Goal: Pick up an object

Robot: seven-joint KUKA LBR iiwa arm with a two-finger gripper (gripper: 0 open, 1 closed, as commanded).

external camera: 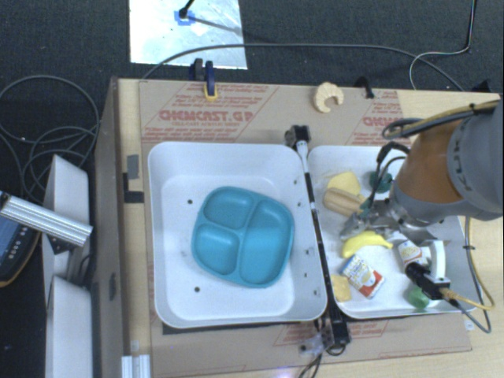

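Camera view first, from the biggest thing down: the bench (236, 109), its brown protective sheet printed with red lettering, sits on dark carpet with black cables looping off to the left and a bright taped-down sheet (185, 22) on the floor at the far side. Two white bins lie side by side on it. The left bin (169, 211) carries just a blue divided plate (240, 235), lying flat in the middle, probably parked there as a drop spot.

Now the arm (453, 172), grey with its orange band, reaches in from the right and hangs low over the right bin (346, 160), where all the candidates for picking are heaped. The gripper (364, 220) is right down among them, just above a yellow banana (366, 243) and near a tan block (340, 202) with a pale yellow piece (344, 183) on its far side. Whether its claw is open or closed, I cannot tell; the wrist hides it.

Smaller still, at the near end: a red-and-white packet (364, 275), a small bottle (408, 252) and a green piece (418, 297). A croissant-like toy (328, 96) sits stranded on the bench beyond the bins.
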